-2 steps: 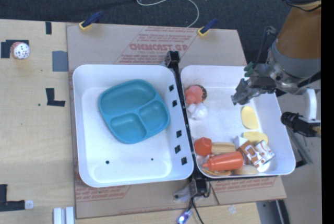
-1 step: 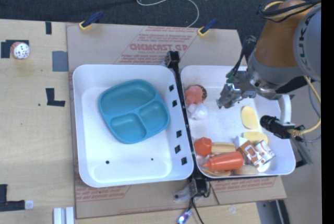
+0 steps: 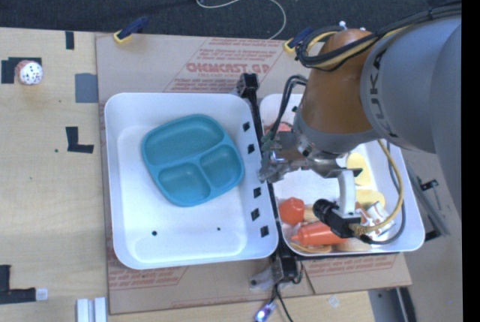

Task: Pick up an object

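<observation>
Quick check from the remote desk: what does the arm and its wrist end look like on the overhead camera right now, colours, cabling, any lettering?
The arm is a bulky grey casing with pale raised KUKA lettering, entering from the right. Above the wrist sits a wide orange band. Yellow and black cables loop over its top, and another yellow cable curves down the side. The wrist end is dark metal with small fittings.

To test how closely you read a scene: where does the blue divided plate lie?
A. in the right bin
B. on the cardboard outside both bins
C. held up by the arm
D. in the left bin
D: the blue divided plate lies flat inside the left bin, apart from the arm, which reaches over the right bin.
</observation>
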Controlling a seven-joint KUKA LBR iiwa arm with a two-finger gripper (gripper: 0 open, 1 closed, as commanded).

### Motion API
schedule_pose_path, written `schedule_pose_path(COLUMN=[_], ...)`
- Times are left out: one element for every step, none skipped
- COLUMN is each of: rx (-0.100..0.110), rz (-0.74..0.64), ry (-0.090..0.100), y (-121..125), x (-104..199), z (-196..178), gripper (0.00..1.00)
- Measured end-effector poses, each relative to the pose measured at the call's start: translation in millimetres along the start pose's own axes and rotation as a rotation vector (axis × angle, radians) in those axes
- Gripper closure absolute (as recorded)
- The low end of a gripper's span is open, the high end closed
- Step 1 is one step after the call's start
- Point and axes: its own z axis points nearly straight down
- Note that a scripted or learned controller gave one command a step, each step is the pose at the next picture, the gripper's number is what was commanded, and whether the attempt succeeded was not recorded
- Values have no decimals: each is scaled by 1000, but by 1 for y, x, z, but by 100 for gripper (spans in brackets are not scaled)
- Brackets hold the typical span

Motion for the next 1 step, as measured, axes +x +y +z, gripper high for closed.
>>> schedule_pose_path(rx=[-24], rz=[10], ry=[-2], y=[-24], x=[-6], z=[-184], gripper=[100])
